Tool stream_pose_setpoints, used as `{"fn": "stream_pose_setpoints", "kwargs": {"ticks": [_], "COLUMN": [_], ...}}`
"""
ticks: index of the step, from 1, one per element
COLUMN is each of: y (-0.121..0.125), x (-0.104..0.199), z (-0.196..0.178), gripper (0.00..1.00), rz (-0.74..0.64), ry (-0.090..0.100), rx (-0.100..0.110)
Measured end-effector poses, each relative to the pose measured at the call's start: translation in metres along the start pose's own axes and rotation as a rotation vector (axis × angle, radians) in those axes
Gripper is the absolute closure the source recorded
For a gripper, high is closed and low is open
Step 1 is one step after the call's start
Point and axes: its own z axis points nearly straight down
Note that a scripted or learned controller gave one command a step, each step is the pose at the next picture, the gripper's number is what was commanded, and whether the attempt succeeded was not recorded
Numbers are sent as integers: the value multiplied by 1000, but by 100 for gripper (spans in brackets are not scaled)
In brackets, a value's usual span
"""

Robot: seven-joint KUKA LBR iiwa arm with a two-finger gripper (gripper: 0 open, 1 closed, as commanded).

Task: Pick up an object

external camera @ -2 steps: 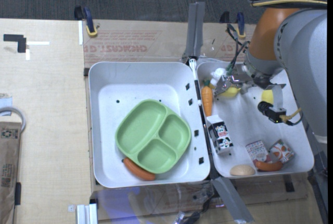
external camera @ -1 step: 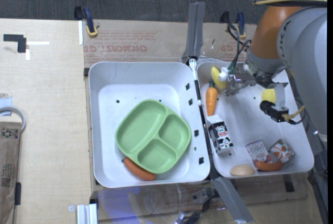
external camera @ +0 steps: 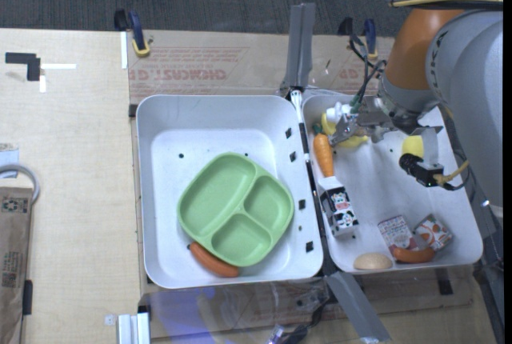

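Arm: the grey arm (external camera: 464,54) reached in from three o'clock, bent over the right bin (external camera: 376,198).
Gripper: the gripper (external camera: 346,125) hung low at the bin's eleven o'clock corner, just over a yellow banana (external camera: 354,141); whether it was apart or together I could not tell, and nothing showed between its tips.
Nearest target: a carrot (external camera: 322,156) lay along the bin's nine o'clock wall, its green top toward twelve, just beside the gripper.
Carrot handling: I judged it a toy, light, stiff and smooth, likely to roll or slip; best taken across the thick middle, though the wall crowds one side.
Banana handling: curved and light by the look; a grip across the middle of the curve seemed safest.
Other items, right bin: a small milk carton (external camera: 340,210) at seven o'clock, boxy, flat sides easy to take; a sausage (external camera: 414,255) and a pale egg-like piece (external camera: 373,261) at five to six o'clock; a lemon-yellow piece (external camera: 413,146) at two o'clock.
Left bin: a green divided plate (external camera: 236,209) at centre, with an orange sausage (external camera: 212,261) partly under its six o'clock edge.
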Motion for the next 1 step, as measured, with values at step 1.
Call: {"fn": "stream_pose_setpoints", "kwargs": {"ticks": [1], "y": [-1], "x": [-1], "z": [-9], "gripper": [100], "rz": [-1], "ry": [-3], "rx": [4]}}
